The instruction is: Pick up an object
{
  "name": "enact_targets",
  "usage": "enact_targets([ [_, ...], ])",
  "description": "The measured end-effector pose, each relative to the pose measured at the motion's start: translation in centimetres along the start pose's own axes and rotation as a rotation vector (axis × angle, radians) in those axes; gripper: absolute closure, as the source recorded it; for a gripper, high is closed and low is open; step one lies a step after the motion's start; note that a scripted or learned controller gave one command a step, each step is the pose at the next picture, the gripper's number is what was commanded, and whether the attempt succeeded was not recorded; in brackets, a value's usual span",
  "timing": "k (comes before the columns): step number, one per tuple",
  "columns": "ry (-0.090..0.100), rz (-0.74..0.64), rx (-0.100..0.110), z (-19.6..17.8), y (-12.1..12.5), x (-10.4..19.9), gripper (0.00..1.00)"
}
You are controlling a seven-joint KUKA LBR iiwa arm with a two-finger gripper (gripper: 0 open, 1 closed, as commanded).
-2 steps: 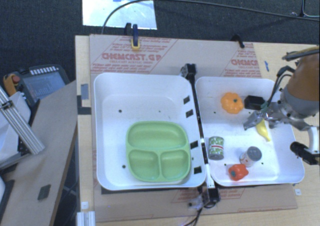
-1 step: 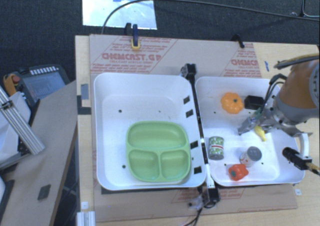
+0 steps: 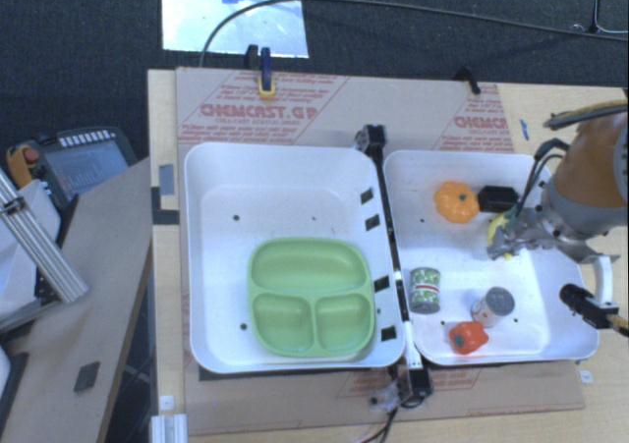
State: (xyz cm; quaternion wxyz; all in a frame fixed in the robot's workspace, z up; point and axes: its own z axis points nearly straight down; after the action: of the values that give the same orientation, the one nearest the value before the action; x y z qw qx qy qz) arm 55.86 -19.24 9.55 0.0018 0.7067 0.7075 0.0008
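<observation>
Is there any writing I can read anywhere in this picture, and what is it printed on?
"CHEMCAST GP": red print on the brown board behind the left bin.
A second red print, on the board behind the right bin: cut off and blurred, likely the same word.
Label on the small can: too small to read.

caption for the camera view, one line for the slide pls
KUKA arm's pincer low in the right bin near an orange pumpkin; green divided tray in the left bin.

Worktop (image 3: 162,264) covered by brown printed cardboard sheet (image 3: 295,107). Two shallow white bins set side by side on sheet, touching along inner walls: left bin (image 3: 211,235), right bin (image 3: 413,176). Yellow-handled clamp (image 3: 265,73) fixed at sheet's far edge. Black clips seen along shared bin walls.
</observation>
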Motion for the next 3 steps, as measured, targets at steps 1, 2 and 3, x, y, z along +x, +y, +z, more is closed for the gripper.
enact_targets([
  [1, 0.000, -0.003, -0.003, -4.7, 0.8, 0.4, 1.00],
  [2, -0.002, -0.003, -0.004, -11.0, 1.0, -0.2, 1.00],
  [3, -0.001, -0.003, -0.003, -16.3, 0.2, -0.7, 1.00],
])
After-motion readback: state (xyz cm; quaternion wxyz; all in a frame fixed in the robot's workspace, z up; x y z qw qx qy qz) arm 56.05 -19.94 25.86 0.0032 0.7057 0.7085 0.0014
